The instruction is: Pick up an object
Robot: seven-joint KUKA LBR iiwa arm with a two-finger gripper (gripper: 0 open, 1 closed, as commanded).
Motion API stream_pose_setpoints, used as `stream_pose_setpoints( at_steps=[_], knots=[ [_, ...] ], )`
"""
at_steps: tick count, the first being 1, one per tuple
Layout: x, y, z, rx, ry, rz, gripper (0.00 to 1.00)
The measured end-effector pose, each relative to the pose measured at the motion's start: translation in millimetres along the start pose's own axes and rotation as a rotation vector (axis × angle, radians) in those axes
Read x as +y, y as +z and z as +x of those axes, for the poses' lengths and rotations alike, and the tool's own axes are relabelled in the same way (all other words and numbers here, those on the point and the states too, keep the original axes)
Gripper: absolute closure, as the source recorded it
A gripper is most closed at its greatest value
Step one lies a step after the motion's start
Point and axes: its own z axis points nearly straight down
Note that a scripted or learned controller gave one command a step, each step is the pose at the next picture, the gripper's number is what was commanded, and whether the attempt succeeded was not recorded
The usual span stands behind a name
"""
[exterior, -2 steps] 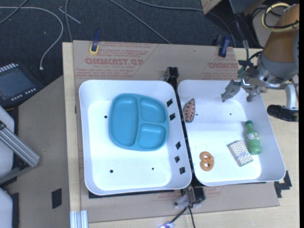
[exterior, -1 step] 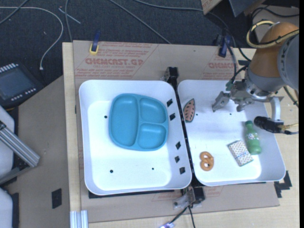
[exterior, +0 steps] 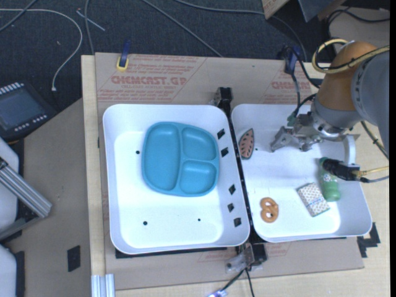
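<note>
Bins are sitting side by side on the bench, the left bin (exterior: 124, 166) carrying a blue divided plate (exterior: 180, 158) that is lying flat toward its far half, near the middle. The right bin (exterior: 291, 226) is holding several small things. A reddish slice-shaped piece (exterior: 247, 142) is leaning against its left wall, close to the far-left corner. A small brown pretzel (exterior: 268, 209) is lying near its near edge, left of centre. A pale patterned packet (exterior: 313, 198) is resting toward the near-right corner, and a green object (exterior: 330, 187) is lying just beside it, closer to the right wall, with a dark part at its far end.

The grey arm (exterior: 365, 91) is reaching in over the far-right corner of the right bin, and the gripper (exterior: 291, 140) is hanging over that bin's far half with its fingers spread apart and nothing between them. It is sitting between the slice-shaped piece and the green object, touching neither.
</note>
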Motion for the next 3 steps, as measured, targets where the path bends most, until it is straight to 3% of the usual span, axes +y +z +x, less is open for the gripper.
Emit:
stream_pose_setpoints(
  at_steps=[1,3],
  knots=[
    [1.2,-13.5,-0.1,0.0,0.0,-0.004,1.0],
    [0.0,-128.9,-0.2,-0.003,0.0,-0.011,1.0]
  ],
)
